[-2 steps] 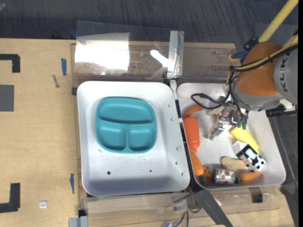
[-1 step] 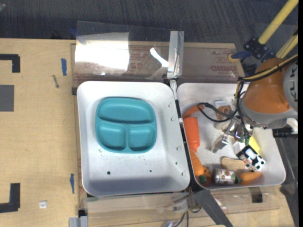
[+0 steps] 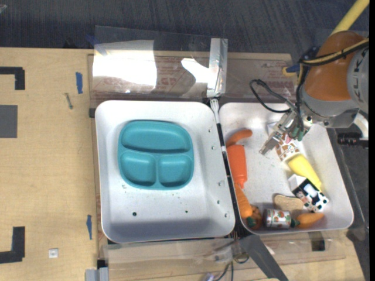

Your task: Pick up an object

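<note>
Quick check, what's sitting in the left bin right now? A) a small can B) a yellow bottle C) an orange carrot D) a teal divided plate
D. The teal divided plate lies in the left bin, while the can, the yellow bottle and the orange carrot-like piece are all in the right bin.

Even, bright overhead lighting; strong glare on clear plastic sheet point(image 3: 126, 69) behind bins; soft shadows; image slightly soft.

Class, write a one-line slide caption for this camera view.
Gripper hovers over the toy-filled right bin; teal divided plate sits in left bin.
</note>
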{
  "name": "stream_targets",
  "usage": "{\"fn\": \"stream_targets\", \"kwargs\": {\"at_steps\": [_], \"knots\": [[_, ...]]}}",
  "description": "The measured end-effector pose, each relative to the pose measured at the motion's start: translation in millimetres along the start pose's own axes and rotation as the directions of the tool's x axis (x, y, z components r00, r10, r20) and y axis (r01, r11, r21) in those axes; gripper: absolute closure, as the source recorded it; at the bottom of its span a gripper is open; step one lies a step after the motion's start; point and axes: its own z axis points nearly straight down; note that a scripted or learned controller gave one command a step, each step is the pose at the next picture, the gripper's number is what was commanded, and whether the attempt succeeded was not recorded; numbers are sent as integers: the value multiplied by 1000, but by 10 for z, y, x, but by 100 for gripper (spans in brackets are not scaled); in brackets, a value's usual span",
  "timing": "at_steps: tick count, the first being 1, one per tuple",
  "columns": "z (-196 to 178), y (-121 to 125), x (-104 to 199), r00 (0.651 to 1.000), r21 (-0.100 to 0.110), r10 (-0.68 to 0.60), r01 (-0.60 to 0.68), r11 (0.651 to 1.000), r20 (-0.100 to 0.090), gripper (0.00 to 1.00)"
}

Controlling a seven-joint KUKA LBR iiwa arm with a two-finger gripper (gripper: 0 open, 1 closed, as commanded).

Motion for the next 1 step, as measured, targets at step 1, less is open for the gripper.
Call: {"fn": "stream_targets", "kwargs": {"at_steps": [1], "knots": [[165, -55, -16, 999, -21, 36, -35, 999, 28, 0]]}}
